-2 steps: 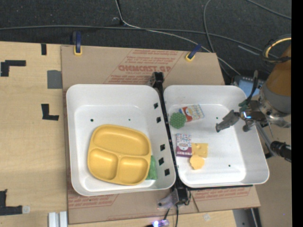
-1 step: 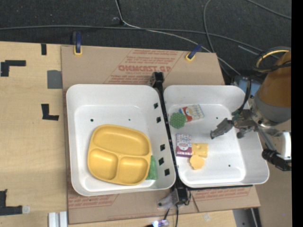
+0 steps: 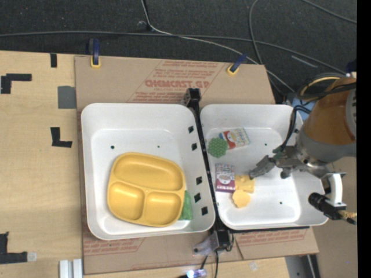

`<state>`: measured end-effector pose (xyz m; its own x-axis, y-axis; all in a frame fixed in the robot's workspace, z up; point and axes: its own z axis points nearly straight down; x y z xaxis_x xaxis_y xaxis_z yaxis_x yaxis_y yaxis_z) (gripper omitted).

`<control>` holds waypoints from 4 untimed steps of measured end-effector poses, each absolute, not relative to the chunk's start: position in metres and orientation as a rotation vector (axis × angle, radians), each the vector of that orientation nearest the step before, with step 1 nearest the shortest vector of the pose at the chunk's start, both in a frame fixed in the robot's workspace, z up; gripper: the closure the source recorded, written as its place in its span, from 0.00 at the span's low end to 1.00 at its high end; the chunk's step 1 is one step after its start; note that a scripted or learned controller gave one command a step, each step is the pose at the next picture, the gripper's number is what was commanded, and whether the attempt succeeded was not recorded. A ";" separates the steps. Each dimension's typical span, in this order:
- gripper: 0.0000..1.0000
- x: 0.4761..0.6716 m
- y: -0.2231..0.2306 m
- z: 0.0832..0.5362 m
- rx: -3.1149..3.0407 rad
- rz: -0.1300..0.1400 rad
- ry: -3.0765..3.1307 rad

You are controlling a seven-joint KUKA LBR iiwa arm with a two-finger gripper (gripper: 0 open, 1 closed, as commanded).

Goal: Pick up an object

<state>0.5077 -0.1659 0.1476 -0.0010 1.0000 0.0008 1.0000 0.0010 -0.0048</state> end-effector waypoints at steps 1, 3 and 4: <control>1.00 0.509 -0.166 0.159 -2.217 0.003 -2.222; 1.00 0.506 -0.163 0.265 -2.223 -0.003 -2.226; 1.00 0.507 -0.163 0.288 -2.220 0.001 -2.223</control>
<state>0.5067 -0.1631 0.2881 -0.0011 1.0000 -0.0005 1.0000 0.0011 0.0000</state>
